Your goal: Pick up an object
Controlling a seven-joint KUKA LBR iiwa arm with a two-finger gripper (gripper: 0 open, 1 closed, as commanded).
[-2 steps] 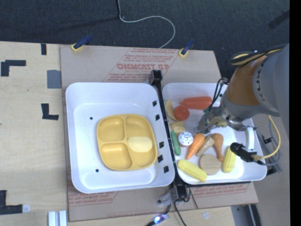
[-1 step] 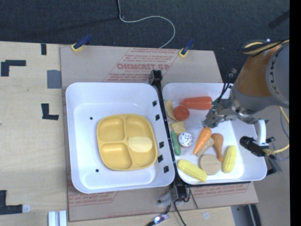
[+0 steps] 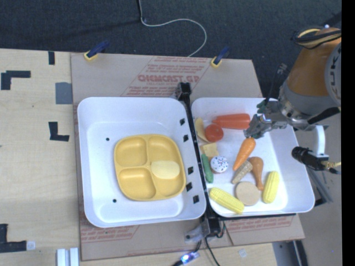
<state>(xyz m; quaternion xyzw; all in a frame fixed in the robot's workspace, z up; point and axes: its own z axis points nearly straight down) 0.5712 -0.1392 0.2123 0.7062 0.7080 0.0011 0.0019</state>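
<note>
Poised over the right bin (image 3: pixel 302 201), the pincer (image 3: pixel 256 127) hangs just above the leaf end of a toy carrot (image 3: pixel 243 152), and whether it is spread or closed cannot be told from this angle; nothing is visibly held in it. Nearest the camera in that bin lie a yellow corn cob (image 3: pixel 226 199), a round tan disc (image 3: pixel 247 193) and a second, smaller corn cob (image 3: pixel 270 186) standing almost on end. Just behind them sit a drumstick (image 3: pixel 256 168), a white ball with coloured dots (image 3: pixel 219 164) and a green pod (image 3: pixel 207 168) against the left wall. Farther back, the carrot slants toward the pincer, with a pale yellow cheese wedge (image 3: pixel 209 149), a red tomato (image 3: pixel 214 132) and a long red sausage (image 3: pixel 232 121) beyond it. In the left bin (image 3: pixel 97 121), a yellow divided plate (image 3: pixel 148 167) carries a pale round slice (image 3: pixel 166 169) in its right compartment. Both bins rest on a cardboard sheet (image 3: pixel 161 76) on the table (image 3: pixel 33 165), with two clips at the sheet's far edge and a white cable (image 3: pixel 177 24) looping over dark carpet behind.
</note>
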